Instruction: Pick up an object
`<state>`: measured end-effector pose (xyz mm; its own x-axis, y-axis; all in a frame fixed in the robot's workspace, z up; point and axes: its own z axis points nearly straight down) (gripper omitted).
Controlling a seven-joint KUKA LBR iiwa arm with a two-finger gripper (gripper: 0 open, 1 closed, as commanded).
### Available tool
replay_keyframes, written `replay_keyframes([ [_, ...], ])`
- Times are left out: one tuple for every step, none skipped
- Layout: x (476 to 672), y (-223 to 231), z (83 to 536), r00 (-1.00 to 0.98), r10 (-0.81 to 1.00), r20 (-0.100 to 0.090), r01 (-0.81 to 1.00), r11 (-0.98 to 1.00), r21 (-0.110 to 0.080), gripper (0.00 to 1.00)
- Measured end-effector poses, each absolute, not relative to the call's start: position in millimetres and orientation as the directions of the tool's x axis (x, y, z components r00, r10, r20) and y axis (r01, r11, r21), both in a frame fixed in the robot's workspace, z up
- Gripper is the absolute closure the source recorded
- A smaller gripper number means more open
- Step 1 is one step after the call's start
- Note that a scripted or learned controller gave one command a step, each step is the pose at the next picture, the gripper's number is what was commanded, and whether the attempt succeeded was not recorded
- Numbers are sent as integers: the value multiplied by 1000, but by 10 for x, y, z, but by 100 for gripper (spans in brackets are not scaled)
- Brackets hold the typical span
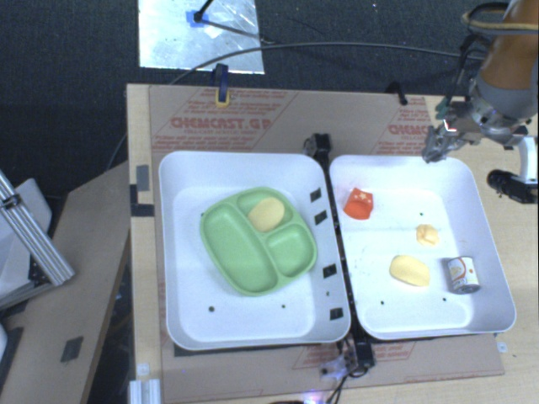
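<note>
You have nothing picked up yet: your tool [438, 148], its grip state I cannot tell, hovers at the right bin's [484, 217] far rim, objects untouched.

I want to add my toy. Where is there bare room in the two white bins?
Right bin: bare middle, between the red object and small yellow piece; also its near-left corner. It's crowded near the can and yellow lump. Left bin: the green tray takes the middle; bare strips along its edges.
</note>
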<state>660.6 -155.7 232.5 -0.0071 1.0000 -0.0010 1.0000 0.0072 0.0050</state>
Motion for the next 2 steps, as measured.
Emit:
replay_keyframes([
  [6543,-1030,2247,-9,1000,1,1000,9,1,100],
  [6477,-557,2300,-9,1000,1,1000,9,1,100],
])
